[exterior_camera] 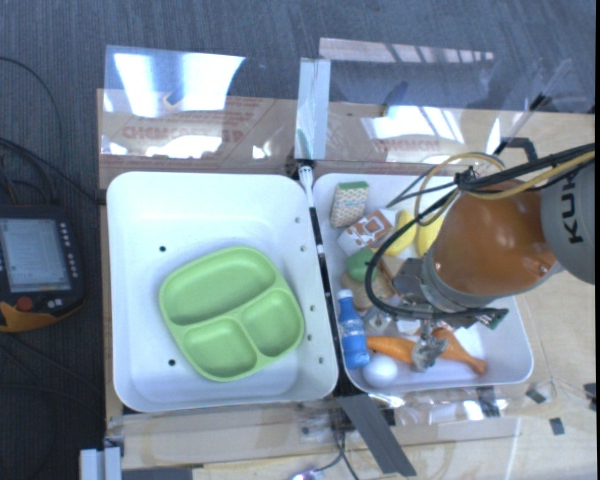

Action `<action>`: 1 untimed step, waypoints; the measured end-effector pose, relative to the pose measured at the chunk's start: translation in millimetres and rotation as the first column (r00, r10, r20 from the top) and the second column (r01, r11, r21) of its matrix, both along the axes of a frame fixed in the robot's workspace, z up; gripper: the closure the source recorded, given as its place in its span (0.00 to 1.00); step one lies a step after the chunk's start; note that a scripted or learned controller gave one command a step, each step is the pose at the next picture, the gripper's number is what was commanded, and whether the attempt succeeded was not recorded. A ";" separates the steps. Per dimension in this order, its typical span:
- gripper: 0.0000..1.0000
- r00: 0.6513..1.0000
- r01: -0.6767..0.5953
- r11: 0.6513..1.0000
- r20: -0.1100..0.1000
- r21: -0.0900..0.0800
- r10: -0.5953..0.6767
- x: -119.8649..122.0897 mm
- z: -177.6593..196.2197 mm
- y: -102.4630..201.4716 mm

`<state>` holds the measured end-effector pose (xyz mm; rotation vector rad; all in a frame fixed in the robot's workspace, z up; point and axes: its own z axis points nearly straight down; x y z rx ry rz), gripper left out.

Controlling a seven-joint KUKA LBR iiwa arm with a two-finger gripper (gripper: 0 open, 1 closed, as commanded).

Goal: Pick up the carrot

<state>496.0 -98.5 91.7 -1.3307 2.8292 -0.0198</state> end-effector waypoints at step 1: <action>0.00 0.999 -0.051 0.999 0.003 0.005 0.051 -3.2 0.1 -5.8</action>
